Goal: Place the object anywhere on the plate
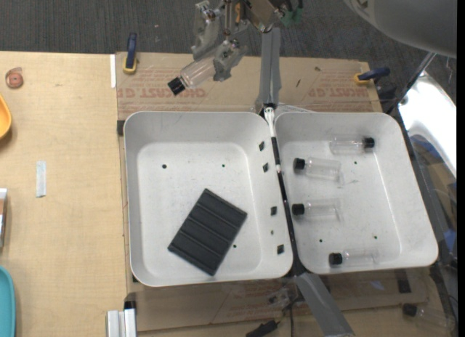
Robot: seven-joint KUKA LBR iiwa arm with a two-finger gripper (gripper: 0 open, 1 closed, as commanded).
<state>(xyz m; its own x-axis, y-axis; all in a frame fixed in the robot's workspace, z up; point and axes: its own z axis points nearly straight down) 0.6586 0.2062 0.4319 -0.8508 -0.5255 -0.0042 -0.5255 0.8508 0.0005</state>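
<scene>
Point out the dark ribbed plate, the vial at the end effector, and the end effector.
Dark ribbed rectangular plate [208,231], camera view, centre.
Clear black-capped vial [190,77], camera view, glass body.
End effector [218,67], camera view, between fingertips.

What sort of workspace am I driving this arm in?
Probably a robotics lab pick-and-place bench: two white bins clamped over cardboard, clear black-capped vials in the right one, a dark ribbed plate in the left, the gripper holding a vial.

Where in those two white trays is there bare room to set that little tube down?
The left bin has bare floor all around the black plate, widest behind it. The right bin is crowded: four clear vials scattered, open floor only mid-right.
</scene>
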